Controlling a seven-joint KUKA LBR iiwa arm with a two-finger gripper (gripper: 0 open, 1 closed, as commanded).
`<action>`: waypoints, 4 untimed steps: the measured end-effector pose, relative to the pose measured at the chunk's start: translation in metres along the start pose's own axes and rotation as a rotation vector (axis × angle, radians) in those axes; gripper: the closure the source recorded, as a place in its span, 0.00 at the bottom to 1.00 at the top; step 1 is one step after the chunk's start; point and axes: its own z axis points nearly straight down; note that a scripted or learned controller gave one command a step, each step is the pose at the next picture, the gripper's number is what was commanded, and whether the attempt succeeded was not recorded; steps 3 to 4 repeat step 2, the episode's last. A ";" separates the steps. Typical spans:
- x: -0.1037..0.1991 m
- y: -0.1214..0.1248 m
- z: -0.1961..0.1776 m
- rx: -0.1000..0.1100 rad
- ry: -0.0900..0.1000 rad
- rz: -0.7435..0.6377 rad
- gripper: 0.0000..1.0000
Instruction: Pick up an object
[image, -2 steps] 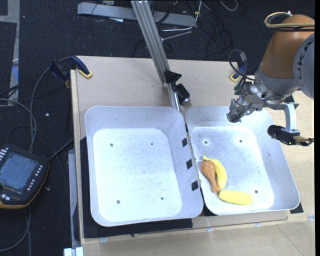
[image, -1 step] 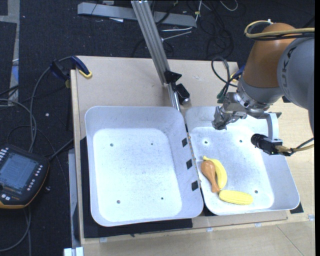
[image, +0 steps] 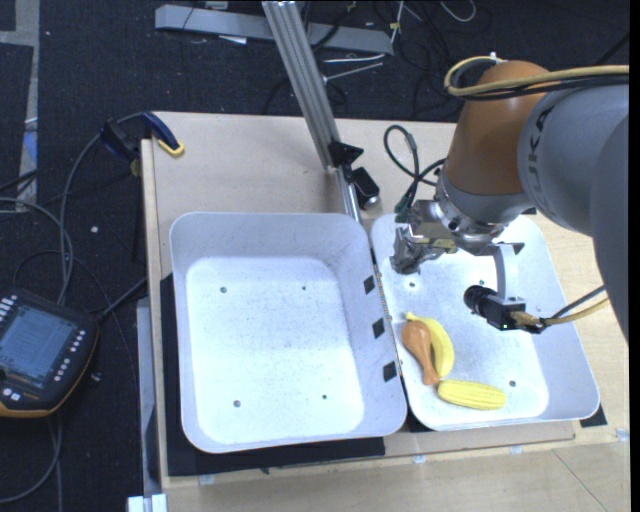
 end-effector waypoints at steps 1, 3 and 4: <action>0.049 -0.017 -0.015 -0.002 0.000 0.000 1.00; 0.100 -0.041 -0.006 0.001 0.000 0.000 1.00; 0.100 -0.041 -0.006 0.001 0.000 0.000 1.00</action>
